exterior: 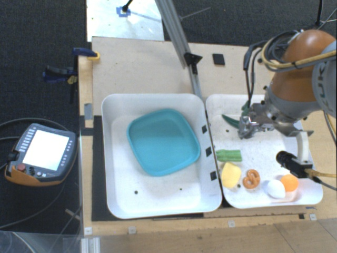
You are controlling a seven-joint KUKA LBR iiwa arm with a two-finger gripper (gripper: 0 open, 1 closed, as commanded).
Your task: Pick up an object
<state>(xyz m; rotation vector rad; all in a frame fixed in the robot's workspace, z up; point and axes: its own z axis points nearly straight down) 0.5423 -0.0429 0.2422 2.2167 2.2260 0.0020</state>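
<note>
From above, the gripper (246,129) hangs over the upper part of the right bin (316,196), near a dark green pod (230,120) that lies just to its left, its long axis slanting across the bin floor. Whether the fingers are spread or pressed together I cannot tell. The green block (229,155), yellow piece (230,175), pretzel (251,179), egg (276,188) and orange ball (289,182) lie nearer the front. The arm's bulk hides the bin's far right.

Arm (300,73) is reaching in from the right, wrist bending down over the right bin (316,196). Gripper (245,130) is hanging low near that bin's left wall.
</note>
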